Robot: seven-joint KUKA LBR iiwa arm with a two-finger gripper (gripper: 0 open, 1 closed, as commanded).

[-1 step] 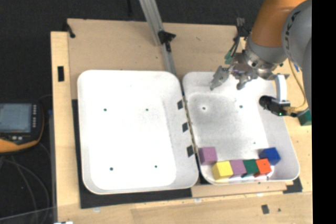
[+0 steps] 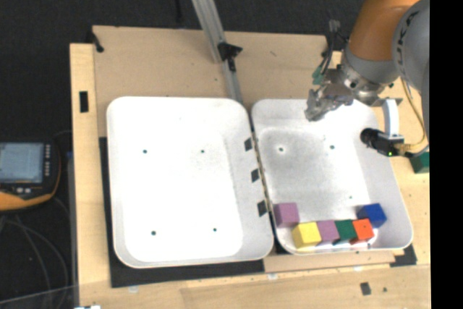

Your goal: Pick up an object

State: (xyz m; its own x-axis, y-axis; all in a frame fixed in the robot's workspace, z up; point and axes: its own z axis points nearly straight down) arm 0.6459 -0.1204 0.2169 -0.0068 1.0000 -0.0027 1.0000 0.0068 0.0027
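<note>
Claw [image 2: 317, 111] hovers far from small coloured blocks [image 2: 329, 229] along bin's [image 2: 304, 134] near wall.

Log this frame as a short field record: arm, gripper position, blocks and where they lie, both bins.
arm: grey with orange band, reaching in from the right
gripper: over the far edge of the right bin, apart from all blocks
blocks: purple block, yellow block, second purple block, green block, orange block, blue block
block location: clustered along the right bin's near edge
left bin: white, shallow, beside the right bin
</note>
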